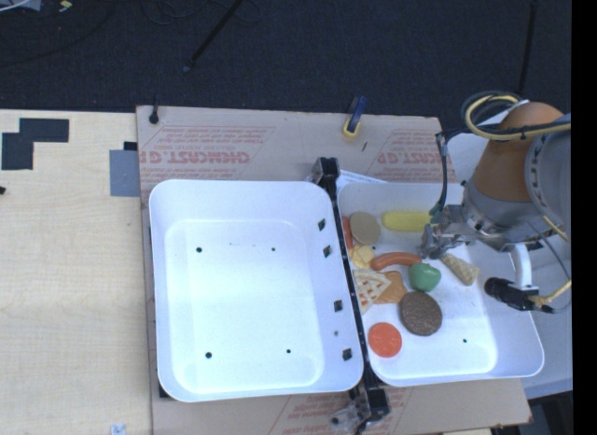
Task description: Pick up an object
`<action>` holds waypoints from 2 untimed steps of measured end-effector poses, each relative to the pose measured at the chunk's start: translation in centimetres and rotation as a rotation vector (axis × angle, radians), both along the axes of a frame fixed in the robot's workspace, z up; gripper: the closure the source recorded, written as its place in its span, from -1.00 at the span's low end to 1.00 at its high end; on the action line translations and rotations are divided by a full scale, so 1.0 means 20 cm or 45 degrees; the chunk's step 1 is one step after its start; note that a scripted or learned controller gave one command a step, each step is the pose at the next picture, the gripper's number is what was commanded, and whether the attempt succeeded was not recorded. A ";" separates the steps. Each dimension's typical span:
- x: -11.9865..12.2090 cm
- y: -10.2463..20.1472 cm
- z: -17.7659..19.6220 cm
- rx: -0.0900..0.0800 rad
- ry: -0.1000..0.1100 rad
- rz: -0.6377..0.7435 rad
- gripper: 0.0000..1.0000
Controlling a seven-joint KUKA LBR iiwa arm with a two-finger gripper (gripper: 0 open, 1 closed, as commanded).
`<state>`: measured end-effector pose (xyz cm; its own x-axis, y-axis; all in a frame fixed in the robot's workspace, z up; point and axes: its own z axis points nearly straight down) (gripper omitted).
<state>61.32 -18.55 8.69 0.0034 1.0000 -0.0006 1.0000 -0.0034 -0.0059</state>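
**Gripper low over the right bin's back half, toys just beside it**

The gripper (435,237) sits low inside the right bin (508,354), toward its back edge, with the arm (508,167) reaching in from the right. Whether it is open or closed cannot be told from this slanted view; nothing is plainly seen held.

The toys crowd the bin's left and middle. Closest to the gripper is the green piece (425,277), just beside it on the side toward the bin's front edge. The red sausage (395,260) lies just to the bin-divider side of the gripper, its long axis running roughly across the bin, left to right. The yellow piece (406,221) lies toward the back edge, also long across the bin. A tan stick (458,267) lies just beside the gripper toward the bin's right wall, slanting from back to front.

Further toward the front edge sit the brown disc (421,314) and the orange disc (384,339); the waffle (369,287) and a tan round (365,229) lie against the divider.

In my judgement the pick turns on the green piece or the sausage: both are near, and the sausage would want a grasp across its short side.
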 end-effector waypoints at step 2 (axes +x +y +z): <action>0.16 0.29 0.00 0.004 -0.007 0.011 -1.00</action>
